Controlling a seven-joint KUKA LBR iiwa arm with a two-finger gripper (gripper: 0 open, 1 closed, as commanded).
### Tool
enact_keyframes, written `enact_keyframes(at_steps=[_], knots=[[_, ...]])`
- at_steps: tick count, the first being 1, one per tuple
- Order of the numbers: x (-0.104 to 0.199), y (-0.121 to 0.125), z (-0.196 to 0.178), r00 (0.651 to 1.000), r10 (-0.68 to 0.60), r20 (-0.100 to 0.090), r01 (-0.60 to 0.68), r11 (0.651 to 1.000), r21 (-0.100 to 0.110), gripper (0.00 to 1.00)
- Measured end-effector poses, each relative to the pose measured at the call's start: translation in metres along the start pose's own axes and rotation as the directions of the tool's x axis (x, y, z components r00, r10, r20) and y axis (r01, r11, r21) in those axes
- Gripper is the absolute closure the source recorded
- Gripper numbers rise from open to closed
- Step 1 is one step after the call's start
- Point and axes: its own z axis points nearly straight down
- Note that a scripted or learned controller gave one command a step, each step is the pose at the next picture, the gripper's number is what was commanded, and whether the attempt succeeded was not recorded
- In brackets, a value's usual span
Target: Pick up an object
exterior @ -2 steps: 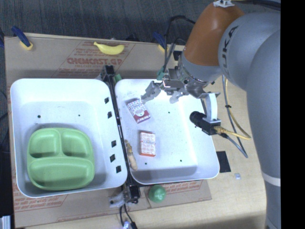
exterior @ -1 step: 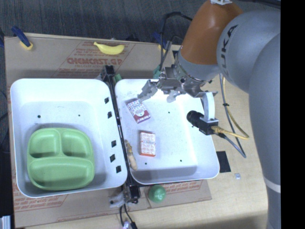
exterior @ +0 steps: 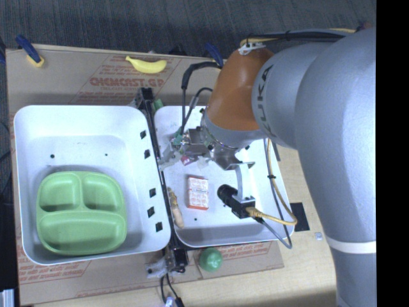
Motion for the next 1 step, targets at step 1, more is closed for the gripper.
enact_keyframes(at_steps=[1], knots=[[-0.0655,0.0436,0.0046,1.000,0.005,0.001,-0.005,1.000,-0.004,0.00]])
